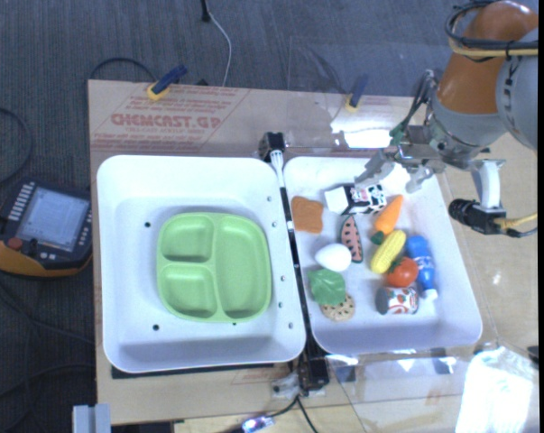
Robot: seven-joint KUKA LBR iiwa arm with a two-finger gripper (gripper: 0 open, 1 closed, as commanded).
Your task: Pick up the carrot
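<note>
Carrot [388, 216] in right bin [461, 305], slanted just above corn [388, 251] and beside gripper [391, 162] hovering near, jaws spread and empty; likely light, rigid, smooth plastic, best pinched across thicker middle, not tapered tip.

floor: dark grey carpet [344, 16] | bench: cardboard sheet [163, 120] | handheld pendant [41, 228] on floor, left

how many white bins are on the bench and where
2: the left bin holds a green divided plate; the right bin holds the toy foods, including the carrot. None looks hidden.
</note>
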